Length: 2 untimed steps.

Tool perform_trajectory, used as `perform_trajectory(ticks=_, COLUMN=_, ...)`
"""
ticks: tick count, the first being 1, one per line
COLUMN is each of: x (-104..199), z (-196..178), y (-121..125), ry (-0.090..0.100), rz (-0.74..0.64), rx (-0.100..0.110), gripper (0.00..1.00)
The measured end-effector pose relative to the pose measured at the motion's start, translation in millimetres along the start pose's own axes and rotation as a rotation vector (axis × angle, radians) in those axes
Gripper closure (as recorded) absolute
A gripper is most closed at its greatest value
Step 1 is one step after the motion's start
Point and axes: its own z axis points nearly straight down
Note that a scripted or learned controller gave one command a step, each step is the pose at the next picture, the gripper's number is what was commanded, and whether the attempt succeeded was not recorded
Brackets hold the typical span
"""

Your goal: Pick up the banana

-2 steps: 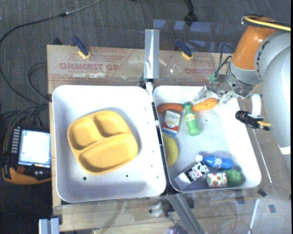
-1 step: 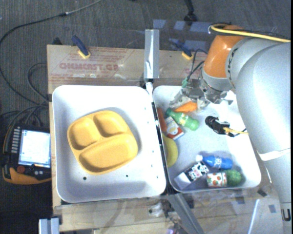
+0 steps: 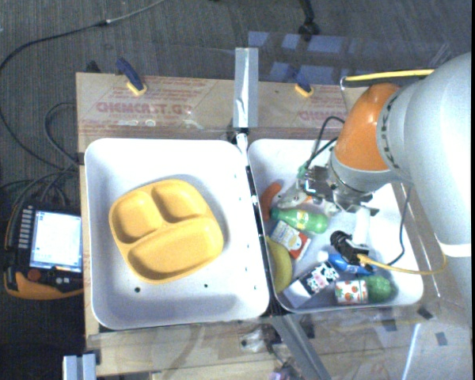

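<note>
The banana (image 3: 282, 264) is yellow and lies in the right bin (image 3: 410, 285), close to that bin's left wall and towards its front. A small red and white carton (image 3: 290, 237) rests against the banana's upper end. My gripper (image 3: 315, 191) hangs below the orange wrist band, low over the middle of the right bin. It sits just above a green bottle (image 3: 302, 220), up and to the right of the banana and apart from it.
The right bin also holds an orange-red item (image 3: 270, 199), a cow-patterned box (image 3: 321, 278), a strawberry-print can (image 3: 350, 292), a green object (image 3: 381, 288) and a blue item (image 3: 347, 264). A yellow divided plate (image 3: 168, 229) lies in the left bin (image 3: 103, 172).
</note>
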Motion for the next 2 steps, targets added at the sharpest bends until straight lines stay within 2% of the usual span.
perform_trajectory(ticks=1, x=-0.4, z=-9.6, y=0.9, ry=0.002, rz=0.001, rx=-0.002, gripper=1.0)
perform_trajectory(ticks=2, x=5.7, z=-70.2, y=52.8, ry=-0.002, rz=-0.002, rx=0.01, gripper=1.0)
